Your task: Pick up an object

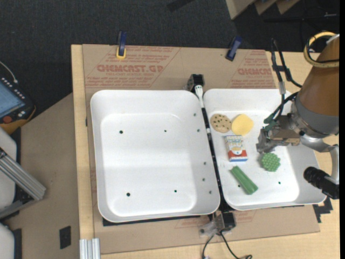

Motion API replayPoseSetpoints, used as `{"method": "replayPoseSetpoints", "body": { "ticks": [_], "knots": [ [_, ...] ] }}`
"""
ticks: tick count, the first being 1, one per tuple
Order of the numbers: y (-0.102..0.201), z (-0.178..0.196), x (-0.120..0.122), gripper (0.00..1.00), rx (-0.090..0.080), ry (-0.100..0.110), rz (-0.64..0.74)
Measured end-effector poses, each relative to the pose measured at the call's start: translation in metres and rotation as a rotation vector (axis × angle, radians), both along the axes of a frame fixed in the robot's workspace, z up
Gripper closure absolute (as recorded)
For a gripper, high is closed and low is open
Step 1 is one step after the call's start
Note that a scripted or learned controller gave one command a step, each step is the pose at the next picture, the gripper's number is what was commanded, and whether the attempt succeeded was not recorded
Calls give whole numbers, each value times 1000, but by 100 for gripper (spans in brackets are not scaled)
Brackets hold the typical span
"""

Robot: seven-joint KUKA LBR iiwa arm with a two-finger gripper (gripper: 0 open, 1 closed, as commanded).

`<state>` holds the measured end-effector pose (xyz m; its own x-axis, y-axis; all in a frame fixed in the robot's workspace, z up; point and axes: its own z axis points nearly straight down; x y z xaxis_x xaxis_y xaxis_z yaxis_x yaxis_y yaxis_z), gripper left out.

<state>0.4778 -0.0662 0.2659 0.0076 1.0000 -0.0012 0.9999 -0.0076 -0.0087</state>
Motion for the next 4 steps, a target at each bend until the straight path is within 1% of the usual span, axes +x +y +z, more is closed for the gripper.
{"method": "replayPoseSetpoints", "body": {
  "ticks": [1,2,3,4],
  "knots": [
    [-45,-65,-1,100,1,0,2],
    [20,-31,66,100,2,-16,16],
    [58,51,35,100,3,-18,14],
    [121,85,8,100,4,-15,16]
  ]
}}
